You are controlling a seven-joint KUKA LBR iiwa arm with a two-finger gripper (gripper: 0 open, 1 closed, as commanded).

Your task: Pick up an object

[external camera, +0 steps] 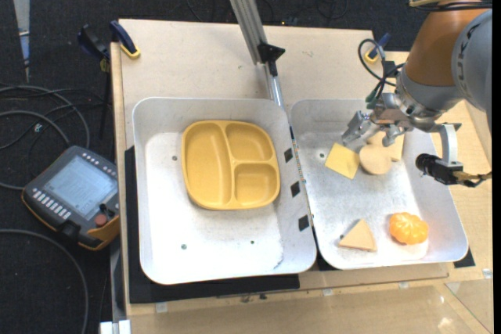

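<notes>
Hovering over the right white bin [438, 242], the claw [374, 129], fingers spread open, risks nudging the yellow cheese-like square [342, 161] against the pale round piece [375, 161] touching it.

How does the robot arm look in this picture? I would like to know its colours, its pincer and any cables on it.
The arm has a rounded grey body with a broad orange band above the wrist. Black cables loop beside the wrist at its left. A yellowish cable runs along the top of the arm. The pincer is small, made of grey metal parts. A pale bracket with a black fitting hangs at the arm's lower right.
</notes>
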